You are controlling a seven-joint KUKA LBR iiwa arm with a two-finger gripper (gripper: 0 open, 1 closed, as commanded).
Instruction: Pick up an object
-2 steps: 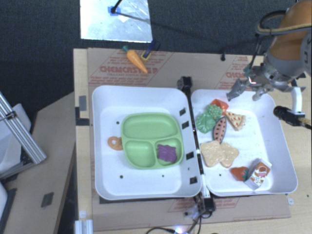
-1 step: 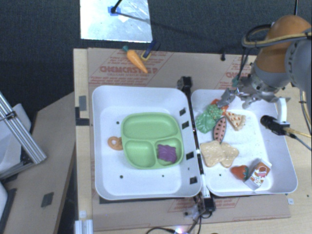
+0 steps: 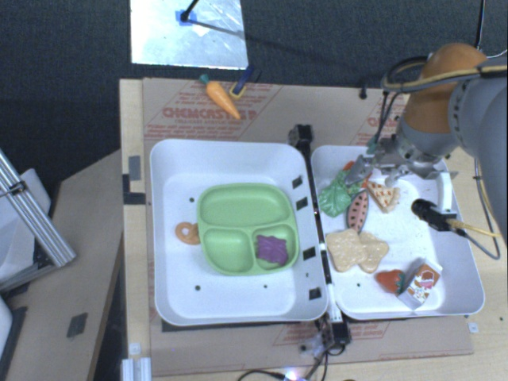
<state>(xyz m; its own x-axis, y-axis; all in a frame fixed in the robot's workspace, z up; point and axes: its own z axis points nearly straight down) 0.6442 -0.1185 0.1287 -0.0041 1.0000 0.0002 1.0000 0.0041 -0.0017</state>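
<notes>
I see my 1 arm (image 3: 476, 109) coming in from the right side of the camera view, its grey body bending down over the right bin (image 3: 468, 284), which I use as my landmark. The orange band (image 3: 436, 90) sits above the wrist, over that bin's far right corner. Below it the gripper (image 3: 373, 169) hangs low over the far left part of the same bin, close to its far wall. From this slanted overhead angle I cannot make out the state of the gripper.
</notes>
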